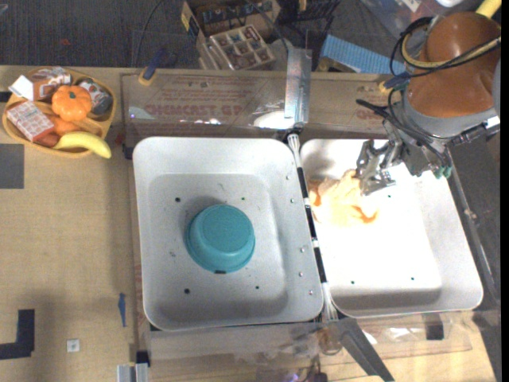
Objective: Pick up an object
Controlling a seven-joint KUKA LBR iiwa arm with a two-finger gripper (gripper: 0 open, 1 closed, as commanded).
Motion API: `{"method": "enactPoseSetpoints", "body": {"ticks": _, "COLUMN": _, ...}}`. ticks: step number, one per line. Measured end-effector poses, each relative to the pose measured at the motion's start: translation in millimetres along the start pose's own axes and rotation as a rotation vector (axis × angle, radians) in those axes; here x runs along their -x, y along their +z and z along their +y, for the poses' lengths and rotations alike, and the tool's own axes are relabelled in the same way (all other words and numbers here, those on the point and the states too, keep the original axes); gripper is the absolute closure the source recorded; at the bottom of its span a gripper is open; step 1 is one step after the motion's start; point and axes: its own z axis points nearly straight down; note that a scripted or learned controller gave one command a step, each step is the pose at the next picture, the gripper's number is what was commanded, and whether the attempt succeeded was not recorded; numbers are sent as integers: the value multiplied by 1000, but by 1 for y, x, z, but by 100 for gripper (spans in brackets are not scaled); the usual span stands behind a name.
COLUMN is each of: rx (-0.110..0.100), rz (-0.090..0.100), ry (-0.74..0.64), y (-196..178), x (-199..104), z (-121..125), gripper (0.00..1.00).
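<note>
Left bin (155, 165) holding teal bowl (222, 238), upside down. Right bin (453, 285) holding pale yellow-orange soft object (343, 200), crumpled, lying near upper-left corner. Jaws (374, 173) hovering at object's upper edge; clenched or released, cannot tell.

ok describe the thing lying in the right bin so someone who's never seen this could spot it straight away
Start at the right white bin. At its upper left, just below the gripper, lies a soft, pale orange-and-yellow object, overexposed and hard to identify. Its warm colour and shapeless outline set it apart from the round teal bowl in the left bin.
</note>
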Motion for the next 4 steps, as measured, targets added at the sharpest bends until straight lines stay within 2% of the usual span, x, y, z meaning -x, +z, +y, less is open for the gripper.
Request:
{"method": "enactPoseSetpoints", "body": {"ticks": 1, "rx": -2, "rz": -4, "ry": -82, "y": -1, "x": 13, "z": -59, "gripper": 100}}
{"method": "enactPoseSetpoints", "body": {"ticks": 2, "rx": -1, "rz": -5, "ry": -541, "y": -24, "x": 42, "z": -22, "gripper": 100}}
{"method": "enactPoseSetpoints", "body": {"ticks": 3, "rx": 2, "rz": -1, "ry": -811, "y": -16, "x": 52, "z": 17, "gripper": 100}}
{"method": "enactPoseSetpoints", "body": {"ticks": 4, "rx": 4, "rz": -1, "ry": -1209, "y": 8, "x": 49, "z": 23, "gripper": 100}}
